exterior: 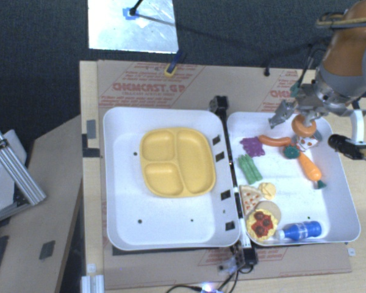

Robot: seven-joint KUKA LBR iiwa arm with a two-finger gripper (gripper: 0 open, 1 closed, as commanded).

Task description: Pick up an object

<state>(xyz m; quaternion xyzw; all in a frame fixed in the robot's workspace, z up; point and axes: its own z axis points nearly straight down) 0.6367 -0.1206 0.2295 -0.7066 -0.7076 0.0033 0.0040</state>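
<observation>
Arm [348,41] enters at the upper right of the frame, orange band uppermost, grey wrist slanting down-left toward the top edge of the right bin [338,215]. Gripper [304,119] sits over that bin's upper part, directly above a small orange-and-white toy [304,129] — whether the fingers are parted, closed, or around anything cannot be told from this angle.

Count, right bin:
- 1 orange sausage-like piece [274,141], just left of the gripper
- 1 purple grape cluster [252,146]
- 1 green ridged piece [251,169]
- 1 teal lump [291,152]
- 1 carrot [310,168], angled down-right
- 1 pizza slice [250,195], touching 1 pale yellow piece [268,190]
- 1 round tart with red topping [263,222]
- 1 blue bottle [300,231] lying on its side near the bottom rim

All candidate pick objects lie in this right bin; the orange-and-white toy is nearest the gripper.

Count, left bin [122,224]: 1 yellow plate [177,162] with 3 compartments, roughly centred.

2 bins in total, side by side on a cardboard sheet [152,81]. Red print on the cardboard reads roughly "CHEMCAST GP", upside down in frame; the smaller lines are illegible. 1 shiny square panel [133,17] lies at the upper left.
</observation>
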